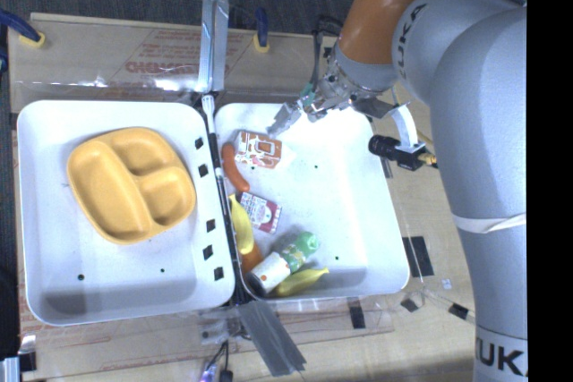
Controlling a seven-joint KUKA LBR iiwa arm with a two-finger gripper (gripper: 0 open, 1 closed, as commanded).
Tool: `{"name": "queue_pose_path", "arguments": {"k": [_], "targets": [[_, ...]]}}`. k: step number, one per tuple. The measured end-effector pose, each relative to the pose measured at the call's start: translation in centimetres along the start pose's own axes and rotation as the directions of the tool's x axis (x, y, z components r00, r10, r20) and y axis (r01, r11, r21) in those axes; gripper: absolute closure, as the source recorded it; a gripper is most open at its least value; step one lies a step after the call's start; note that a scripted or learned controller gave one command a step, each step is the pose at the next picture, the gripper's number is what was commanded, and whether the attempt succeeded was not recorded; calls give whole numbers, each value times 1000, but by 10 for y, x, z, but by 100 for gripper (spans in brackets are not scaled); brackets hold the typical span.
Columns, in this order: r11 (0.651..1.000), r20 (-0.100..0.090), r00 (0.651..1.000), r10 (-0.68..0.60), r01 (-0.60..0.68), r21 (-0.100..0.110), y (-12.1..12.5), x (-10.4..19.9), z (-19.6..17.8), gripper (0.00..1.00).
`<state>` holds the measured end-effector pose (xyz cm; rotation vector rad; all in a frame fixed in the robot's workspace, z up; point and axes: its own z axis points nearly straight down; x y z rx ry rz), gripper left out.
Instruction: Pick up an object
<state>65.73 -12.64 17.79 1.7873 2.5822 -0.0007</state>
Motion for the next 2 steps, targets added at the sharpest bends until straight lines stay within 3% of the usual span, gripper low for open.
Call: {"name": "queue_pose_path", "arguments": {"k": [1, 2], "targets": [[987, 8, 987, -158, 158, -10, 10, 15, 65, 0], [999, 2, 999, -41, 41, -9, 1, 7, 60, 0]]}}
